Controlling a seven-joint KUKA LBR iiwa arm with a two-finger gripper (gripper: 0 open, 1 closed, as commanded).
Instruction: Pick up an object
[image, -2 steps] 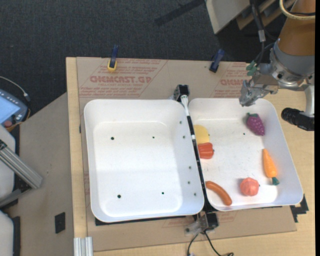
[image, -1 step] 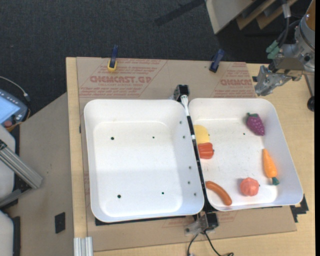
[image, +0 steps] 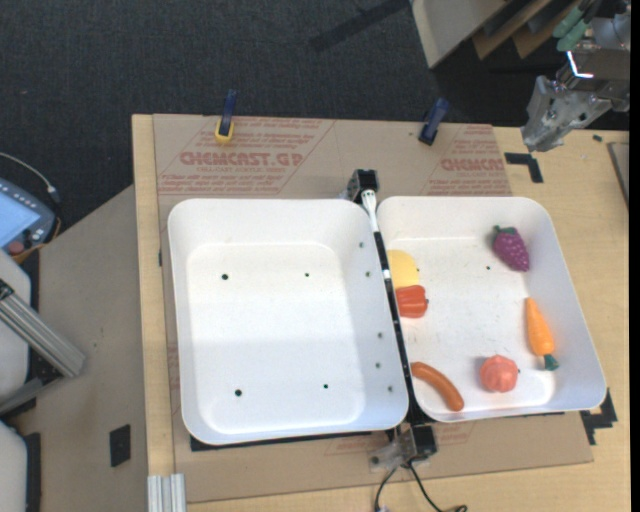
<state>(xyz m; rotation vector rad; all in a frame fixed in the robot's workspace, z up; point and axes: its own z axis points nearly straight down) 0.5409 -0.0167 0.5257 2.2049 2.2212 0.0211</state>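
Observation:
The right bin (image: 560, 300) holds several toy foods: a purple grape bunch (image: 511, 248) at the back right, a yellow piece (image: 402, 266) and a red pepper (image: 411, 301) by the centre divider, an orange carrot (image: 540, 331) along the right wall, a pink strawberry-like fruit (image: 499, 374) and an orange sausage (image: 437, 386) near the front. My gripper (image: 548, 132) hangs at the upper right, well behind and above the right bin, away from every object. Nothing shows between its fingers.
The left bin (image: 270, 320) sits beside the right one on a brown board (image: 300, 150). Blue and yellow clamps (image: 226, 118) hold the board's back edge, with another clamp (image: 433, 121) to the right. A black clip (image: 362, 184) joins the bins at the back.

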